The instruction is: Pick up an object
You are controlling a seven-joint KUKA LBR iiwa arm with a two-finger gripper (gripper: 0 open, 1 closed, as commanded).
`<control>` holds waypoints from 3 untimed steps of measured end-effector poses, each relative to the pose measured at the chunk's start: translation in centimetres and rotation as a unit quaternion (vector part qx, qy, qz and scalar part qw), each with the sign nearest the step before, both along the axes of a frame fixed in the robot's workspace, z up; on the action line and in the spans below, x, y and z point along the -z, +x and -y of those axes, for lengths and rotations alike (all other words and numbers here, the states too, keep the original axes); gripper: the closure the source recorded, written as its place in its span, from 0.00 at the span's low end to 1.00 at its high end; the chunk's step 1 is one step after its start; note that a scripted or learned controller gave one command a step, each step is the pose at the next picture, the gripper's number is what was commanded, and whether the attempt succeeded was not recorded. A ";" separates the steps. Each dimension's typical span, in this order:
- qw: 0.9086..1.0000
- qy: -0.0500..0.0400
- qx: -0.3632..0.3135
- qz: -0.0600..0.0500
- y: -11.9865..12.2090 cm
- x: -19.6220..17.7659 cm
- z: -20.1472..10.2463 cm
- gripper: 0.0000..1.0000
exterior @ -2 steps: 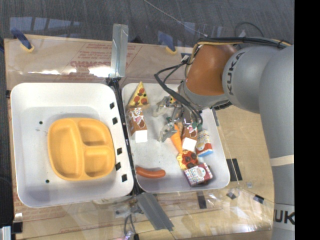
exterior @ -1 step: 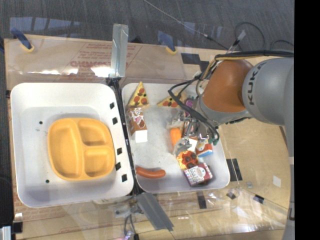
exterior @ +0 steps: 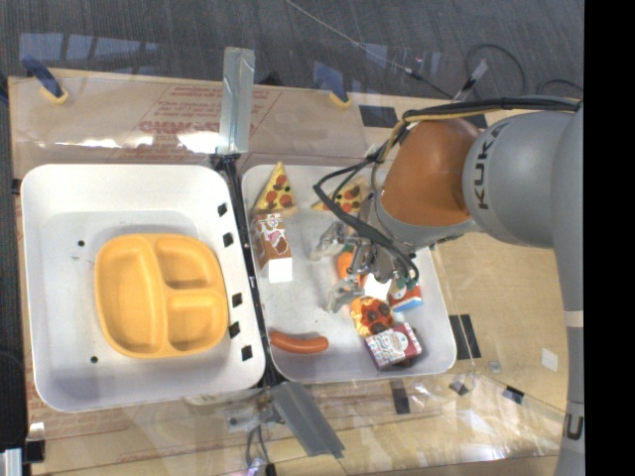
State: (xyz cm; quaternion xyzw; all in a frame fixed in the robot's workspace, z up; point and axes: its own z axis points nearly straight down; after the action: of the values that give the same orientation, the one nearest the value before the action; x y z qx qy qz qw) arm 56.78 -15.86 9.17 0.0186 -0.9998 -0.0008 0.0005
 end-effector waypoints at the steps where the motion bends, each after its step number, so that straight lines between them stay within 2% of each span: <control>1: 1.000 0.000 -0.002 0.002 0.2 -1.1 -0.1 1.00; 2: 0.998 -0.001 0.064 0.002 -5.0 -8.7 -4.1 1.00; 3: 0.977 -0.001 0.212 0.001 8.1 -6.4 -6.2 1.00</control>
State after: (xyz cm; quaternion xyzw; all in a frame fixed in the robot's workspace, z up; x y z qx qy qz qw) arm 64.89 -9.67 15.53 -0.1939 -0.9810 0.0000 -0.0008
